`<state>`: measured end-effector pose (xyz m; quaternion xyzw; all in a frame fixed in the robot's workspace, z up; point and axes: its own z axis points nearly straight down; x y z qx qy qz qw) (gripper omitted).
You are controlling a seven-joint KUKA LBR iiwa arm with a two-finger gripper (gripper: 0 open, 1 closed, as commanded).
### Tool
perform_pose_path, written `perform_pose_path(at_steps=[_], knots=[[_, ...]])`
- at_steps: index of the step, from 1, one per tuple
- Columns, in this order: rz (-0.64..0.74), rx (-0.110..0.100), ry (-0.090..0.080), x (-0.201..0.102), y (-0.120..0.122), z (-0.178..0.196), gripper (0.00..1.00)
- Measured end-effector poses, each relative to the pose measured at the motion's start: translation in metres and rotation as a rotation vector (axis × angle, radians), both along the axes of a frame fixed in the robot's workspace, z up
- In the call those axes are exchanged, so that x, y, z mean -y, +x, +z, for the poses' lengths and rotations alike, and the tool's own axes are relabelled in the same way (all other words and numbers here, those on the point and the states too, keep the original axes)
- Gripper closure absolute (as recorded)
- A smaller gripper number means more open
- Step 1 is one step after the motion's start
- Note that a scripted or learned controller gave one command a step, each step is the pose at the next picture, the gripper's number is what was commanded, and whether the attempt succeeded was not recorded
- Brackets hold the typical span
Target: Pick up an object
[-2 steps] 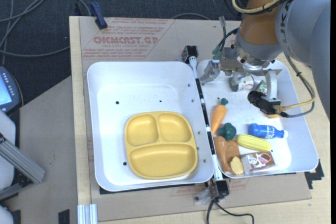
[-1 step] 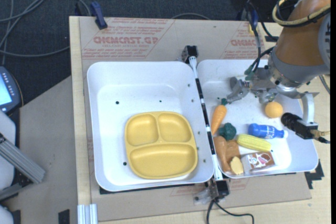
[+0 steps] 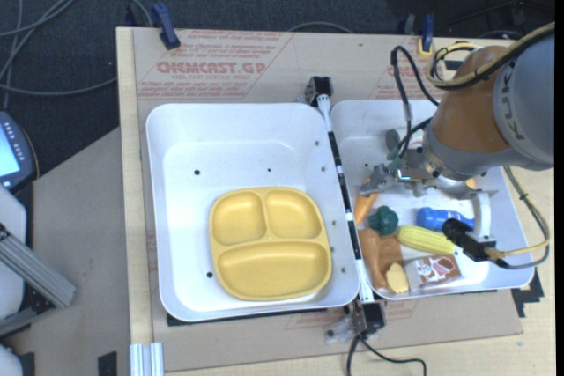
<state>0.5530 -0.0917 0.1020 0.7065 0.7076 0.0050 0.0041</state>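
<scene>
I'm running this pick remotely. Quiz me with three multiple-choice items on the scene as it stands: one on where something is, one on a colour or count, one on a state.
1. Where does the yellow divided plate lie?
A. In the left bin
B. In the right bin
C. On the bench outside both bins

2. How many compartments does the plate have?
A. Two
B. Three
C. Five

3. How does the corn cob stand in relation to the arm?
A. Lifted above the bin
B. Lying in the right bin among the other items
C. Resting on the plate

Answers:
1. A, since the plate sits on the floor of the left bin, toward its near side.
2. B, as two small sections sit above one wide one.
3. B, as the cob lies flat in the right bin beside the blue object, while the gripper is over the bin's middle, apart from it.
</scene>
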Motion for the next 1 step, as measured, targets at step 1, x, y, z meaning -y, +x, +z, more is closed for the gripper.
perform_pose_path(at_steps=[1], knots=[[-0.007,-0.021,0.000,0.0296,-0.0779,-0.0182,0.00]])
